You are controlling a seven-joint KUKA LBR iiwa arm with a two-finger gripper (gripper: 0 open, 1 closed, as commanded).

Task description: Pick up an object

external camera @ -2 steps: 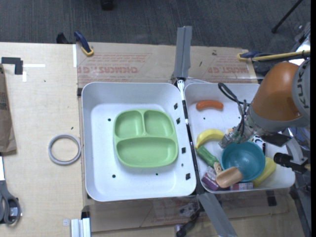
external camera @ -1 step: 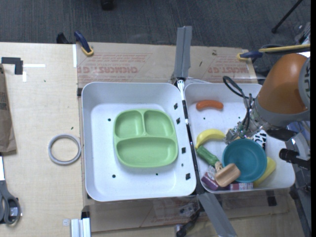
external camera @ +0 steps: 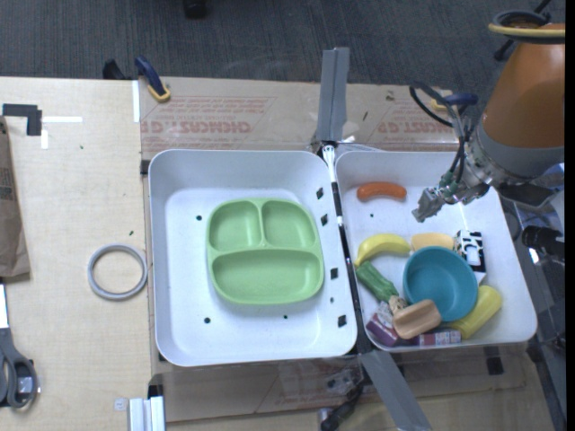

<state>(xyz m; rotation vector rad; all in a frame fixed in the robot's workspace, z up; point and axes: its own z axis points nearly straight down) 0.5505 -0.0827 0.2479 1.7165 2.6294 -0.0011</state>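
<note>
My gripper [external camera: 429,203] hangs over the right bin [external camera: 517,268], in its upper middle, below the grey arm with its orange band [external camera: 535,88]. It hovers just right of an orange sausage [external camera: 381,190] and above a pale yellow block [external camera: 432,241]. Nothing is seen in its grasp. Lower in the bin sit a blue bowl [external camera: 439,282], a yellow banana [external camera: 381,246], a green cucumber [external camera: 376,281], a tan bread piece [external camera: 416,318], a yellow lemon-like piece [external camera: 485,309], a purple item [external camera: 381,333] and a small black-and-white box [external camera: 470,248].
The left bin [external camera: 175,259] holds a green divided plate [external camera: 265,250]. On the wooden bench to the left lie a grey ring [external camera: 118,270], scissors [external camera: 16,377] and a brown bag [external camera: 9,205]. A grey post [external camera: 334,92] stands behind the bins.
</note>
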